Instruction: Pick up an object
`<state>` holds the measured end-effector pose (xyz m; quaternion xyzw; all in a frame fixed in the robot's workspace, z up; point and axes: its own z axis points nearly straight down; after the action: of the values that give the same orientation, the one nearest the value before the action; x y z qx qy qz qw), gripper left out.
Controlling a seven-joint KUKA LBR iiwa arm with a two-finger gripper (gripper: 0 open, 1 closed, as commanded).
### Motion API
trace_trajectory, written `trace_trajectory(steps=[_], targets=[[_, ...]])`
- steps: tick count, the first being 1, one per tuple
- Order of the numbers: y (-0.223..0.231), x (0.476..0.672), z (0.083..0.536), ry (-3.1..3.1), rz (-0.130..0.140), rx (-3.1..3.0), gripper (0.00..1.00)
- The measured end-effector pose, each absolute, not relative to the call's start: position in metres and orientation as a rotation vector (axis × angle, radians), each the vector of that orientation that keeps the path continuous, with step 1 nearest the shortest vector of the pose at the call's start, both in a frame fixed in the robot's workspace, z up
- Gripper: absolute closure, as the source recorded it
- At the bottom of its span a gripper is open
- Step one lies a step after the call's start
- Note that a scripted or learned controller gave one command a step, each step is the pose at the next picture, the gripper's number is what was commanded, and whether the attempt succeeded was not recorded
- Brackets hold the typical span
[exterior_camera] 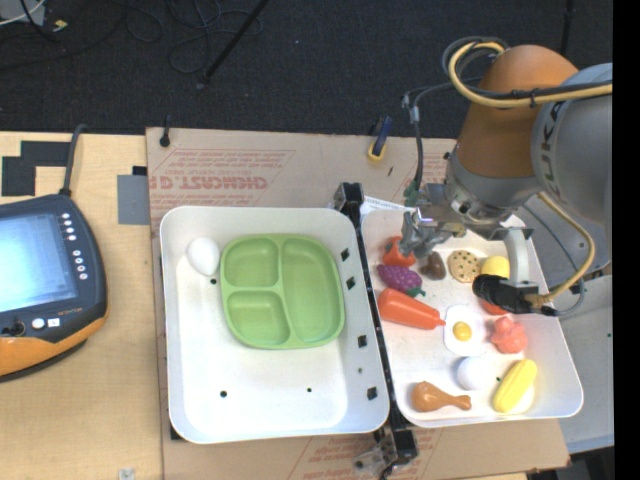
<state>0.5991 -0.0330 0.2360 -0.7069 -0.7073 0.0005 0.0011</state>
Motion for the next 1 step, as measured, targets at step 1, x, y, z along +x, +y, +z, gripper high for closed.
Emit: trace_trajectory(steps=[1], targets=[[-0.0302,0.5998,0.2342,-2.22,0.003,-2.219,1.0]])
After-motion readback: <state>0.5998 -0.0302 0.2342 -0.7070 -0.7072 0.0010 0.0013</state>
